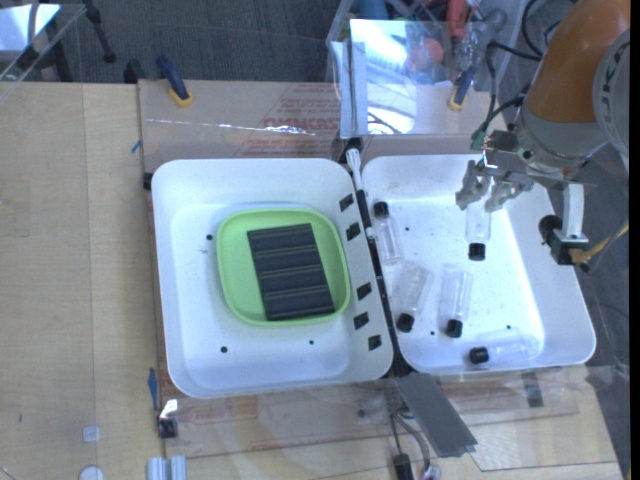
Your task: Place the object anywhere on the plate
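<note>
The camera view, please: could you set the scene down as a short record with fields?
left bin: holds a green plate
on plate: dark ribbed block
right bin: several clear vials with black caps, lying loose, one at
gripper: above the right bin's far part, with a vial just below it
task state: no vial on the plate

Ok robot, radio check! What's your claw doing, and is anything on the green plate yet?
Gripper over right bin, above clear vials. Green plate in left bin holds dark ridged block. Nothing blocking.
</note>
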Motion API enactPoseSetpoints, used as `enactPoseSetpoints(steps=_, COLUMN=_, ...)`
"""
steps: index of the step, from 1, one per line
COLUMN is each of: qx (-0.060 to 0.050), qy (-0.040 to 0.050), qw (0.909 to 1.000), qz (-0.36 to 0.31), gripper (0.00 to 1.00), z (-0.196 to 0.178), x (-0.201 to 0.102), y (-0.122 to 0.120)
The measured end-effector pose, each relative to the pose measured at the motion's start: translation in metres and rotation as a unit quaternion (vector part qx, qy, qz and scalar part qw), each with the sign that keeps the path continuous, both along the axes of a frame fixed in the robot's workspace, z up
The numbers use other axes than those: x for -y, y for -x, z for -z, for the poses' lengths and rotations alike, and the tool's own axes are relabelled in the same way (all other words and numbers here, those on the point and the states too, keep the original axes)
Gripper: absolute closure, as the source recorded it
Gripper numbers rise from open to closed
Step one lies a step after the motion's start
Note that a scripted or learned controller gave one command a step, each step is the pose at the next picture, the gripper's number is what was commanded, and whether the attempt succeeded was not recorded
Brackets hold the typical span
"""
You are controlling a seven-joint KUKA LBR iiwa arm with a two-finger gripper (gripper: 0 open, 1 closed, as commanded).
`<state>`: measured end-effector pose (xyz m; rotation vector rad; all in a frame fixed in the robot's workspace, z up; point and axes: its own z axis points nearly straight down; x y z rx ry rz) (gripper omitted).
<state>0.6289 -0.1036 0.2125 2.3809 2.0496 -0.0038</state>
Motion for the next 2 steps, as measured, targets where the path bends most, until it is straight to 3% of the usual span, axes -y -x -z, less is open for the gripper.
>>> enactPoseSetpoints(steps=1, qx=0.000, qy=0.0000, qw=1.0000, qz=0.000, gripper=0.00, z=0.000, x=0.000, y=0.000)
enactPoseSetpoints(steps=2, qx=0.002, qy=0.0007, qw=0.9969, qz=-0.079, gripper=0.00, z=-0.040, x=0.065, y=-0.038)
